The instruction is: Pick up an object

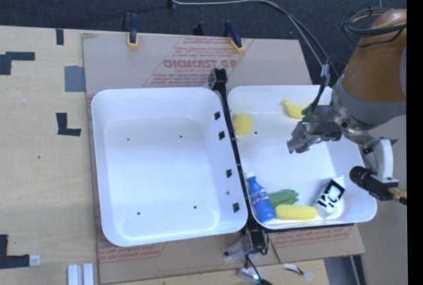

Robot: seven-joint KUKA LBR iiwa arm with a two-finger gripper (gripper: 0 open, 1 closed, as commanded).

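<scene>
Arm: you are looking at the grey arm (373, 62) with its orange band, reaching in over the right bin (350, 211).
Gripper: the gripper (297, 143) is hanging over the middle of the right bin, pointing toward the divider between the bins.
Fingers: you cannot tell whether they are open or closed; nothing is showing between them.
Yellow lump: a small yellow object (242, 123) is lying in the right bin near its far left corner, just beside the divider.
Banana: a yellow banana-like piece (292, 108) is lying near the right bin's far wall.
Blue bottle: a blue bottle (260, 199) is lying at the right bin's near left corner.
Green item: a green object (283, 197) is sitting just beside the bottle.
Corn: a yellow corn cob (295, 212) is lying along the right bin's near wall.
Black-and-white box: a small box (329, 198) is resting near the right bin's near right corner.
Left bin: the left bin (106, 145) is sitting beside the right bin on the worktop (39, 145).
</scene>
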